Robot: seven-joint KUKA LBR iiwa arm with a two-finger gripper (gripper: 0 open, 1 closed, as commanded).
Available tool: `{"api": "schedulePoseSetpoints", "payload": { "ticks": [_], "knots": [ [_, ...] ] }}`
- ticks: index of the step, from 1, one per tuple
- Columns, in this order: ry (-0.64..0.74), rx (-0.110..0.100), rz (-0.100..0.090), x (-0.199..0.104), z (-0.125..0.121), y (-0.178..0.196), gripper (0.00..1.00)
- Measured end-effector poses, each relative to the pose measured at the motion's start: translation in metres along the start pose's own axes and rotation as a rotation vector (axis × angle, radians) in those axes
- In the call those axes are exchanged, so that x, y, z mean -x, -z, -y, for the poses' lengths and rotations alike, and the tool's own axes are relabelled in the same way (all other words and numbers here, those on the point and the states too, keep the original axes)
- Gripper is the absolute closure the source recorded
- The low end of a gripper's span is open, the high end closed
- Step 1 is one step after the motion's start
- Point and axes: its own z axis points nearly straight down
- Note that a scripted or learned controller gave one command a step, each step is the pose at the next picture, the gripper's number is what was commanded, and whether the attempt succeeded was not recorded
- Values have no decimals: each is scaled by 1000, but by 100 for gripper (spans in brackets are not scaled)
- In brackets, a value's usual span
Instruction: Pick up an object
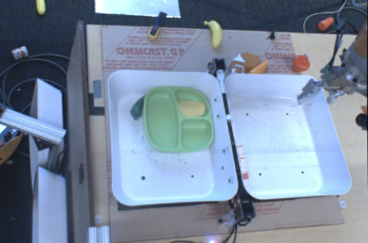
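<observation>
In the left bin (123, 178) lies a green divided plate (172, 130) with a pale yellow object (192, 108) in its upper right compartment. A dark green object (137, 107) rests against the plate's left rim. My gripper (319, 92) hovers over the upper right corner of the right bin (276, 173), far from the plate. Its fingers (306, 92) are spread open with nothing between them.
Behind the bins on the cardboard lie a yellow banana (215, 33), an orange carrot-like piece (259, 67), a red-orange round object (300, 64) and a yellow-handled tool (156, 26). A black divider bar (228, 127) runs between the bins. Cables hang at the far right.
</observation>
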Motion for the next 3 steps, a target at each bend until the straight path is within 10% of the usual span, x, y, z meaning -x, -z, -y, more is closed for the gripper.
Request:
{"api": "schedulePoseSetpoints", "payload": {
  "ticks": [1,2,3],
  "knots": [
    [8,-11,-7,-94,22,-107,0],
    [2,10,4,-49,-56,-62,0],
    [5,-5,-4,-105,-41,-138,0]
  ]
}}
